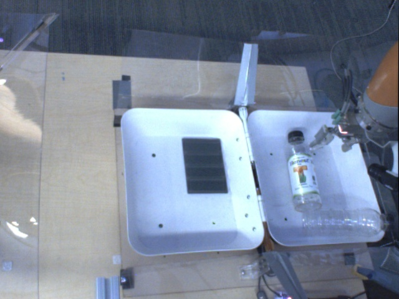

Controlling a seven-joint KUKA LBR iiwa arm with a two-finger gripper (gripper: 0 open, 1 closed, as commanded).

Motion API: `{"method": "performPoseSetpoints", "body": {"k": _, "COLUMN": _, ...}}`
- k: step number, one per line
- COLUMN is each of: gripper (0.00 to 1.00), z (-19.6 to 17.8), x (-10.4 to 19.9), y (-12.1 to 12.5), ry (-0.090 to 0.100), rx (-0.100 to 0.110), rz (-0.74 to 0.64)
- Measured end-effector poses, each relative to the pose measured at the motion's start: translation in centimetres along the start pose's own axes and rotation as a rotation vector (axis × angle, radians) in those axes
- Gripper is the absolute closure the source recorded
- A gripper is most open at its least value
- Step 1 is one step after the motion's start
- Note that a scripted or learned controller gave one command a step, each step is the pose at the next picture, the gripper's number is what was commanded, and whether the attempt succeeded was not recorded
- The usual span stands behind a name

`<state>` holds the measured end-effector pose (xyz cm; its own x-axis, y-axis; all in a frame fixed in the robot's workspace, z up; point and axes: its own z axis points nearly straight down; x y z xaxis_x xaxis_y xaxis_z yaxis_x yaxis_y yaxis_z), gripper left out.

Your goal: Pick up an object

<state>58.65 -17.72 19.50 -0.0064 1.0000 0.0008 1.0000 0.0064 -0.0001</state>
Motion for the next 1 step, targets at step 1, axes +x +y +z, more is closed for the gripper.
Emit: {"method": "performPoseSetpoints", "body": {"k": 1, "gripper": 0.00, "z": 10.09, "x": 1.08, "y": 2.11, "ry": -0.001, "rx": -0.003, "rz": -0.162}}
